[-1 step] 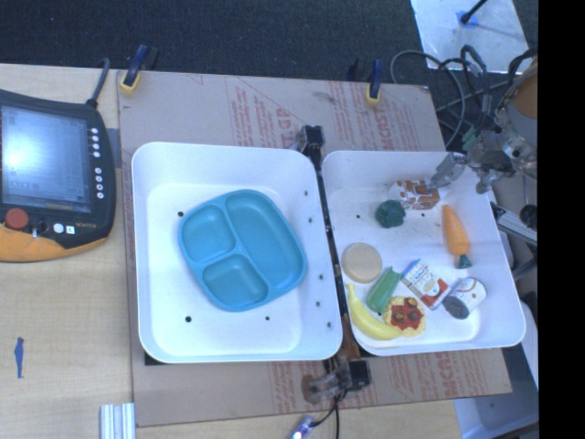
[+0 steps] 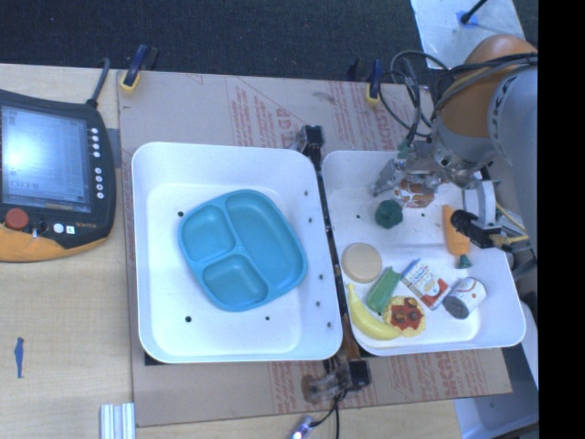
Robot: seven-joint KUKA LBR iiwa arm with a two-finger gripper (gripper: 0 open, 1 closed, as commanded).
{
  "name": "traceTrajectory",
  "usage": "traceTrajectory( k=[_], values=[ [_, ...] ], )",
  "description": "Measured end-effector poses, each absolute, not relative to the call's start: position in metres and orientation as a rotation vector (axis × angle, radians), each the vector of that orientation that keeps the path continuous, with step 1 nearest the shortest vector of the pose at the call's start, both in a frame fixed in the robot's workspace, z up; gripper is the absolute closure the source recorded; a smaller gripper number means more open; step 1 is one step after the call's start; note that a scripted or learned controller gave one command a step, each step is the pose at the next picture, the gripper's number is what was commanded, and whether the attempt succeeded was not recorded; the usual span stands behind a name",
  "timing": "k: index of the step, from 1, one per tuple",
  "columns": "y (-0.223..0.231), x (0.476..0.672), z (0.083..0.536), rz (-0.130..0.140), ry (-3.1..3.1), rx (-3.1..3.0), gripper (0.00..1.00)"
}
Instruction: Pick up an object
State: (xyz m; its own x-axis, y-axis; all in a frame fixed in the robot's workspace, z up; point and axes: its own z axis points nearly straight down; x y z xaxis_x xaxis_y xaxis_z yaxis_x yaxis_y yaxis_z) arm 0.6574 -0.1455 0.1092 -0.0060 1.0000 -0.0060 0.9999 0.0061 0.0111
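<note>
Right now your gripper sits low at the far end of the right bin, just beside the dark green ball, jaws' state untellable, so centre squarely over that ball before you close and lift.

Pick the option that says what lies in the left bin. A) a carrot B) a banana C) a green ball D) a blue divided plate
D: the blue divided plate lies alone in the left bin, three compartments facing up.
</note>
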Motion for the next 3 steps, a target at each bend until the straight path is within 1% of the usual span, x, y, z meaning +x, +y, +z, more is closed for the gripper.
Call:
traceTrajectory(
  k=[1,2,3],
  values=[
    [-0.106,0.563,0.091,-0.007,2.229,2.219,0.0],
    [-0.108,0.6,0.092,-0.003,2.227,2.219,0.0],
    [-0.109,0.6,0.102,-0.006,2.23,2.217,1.0]
  ],
)
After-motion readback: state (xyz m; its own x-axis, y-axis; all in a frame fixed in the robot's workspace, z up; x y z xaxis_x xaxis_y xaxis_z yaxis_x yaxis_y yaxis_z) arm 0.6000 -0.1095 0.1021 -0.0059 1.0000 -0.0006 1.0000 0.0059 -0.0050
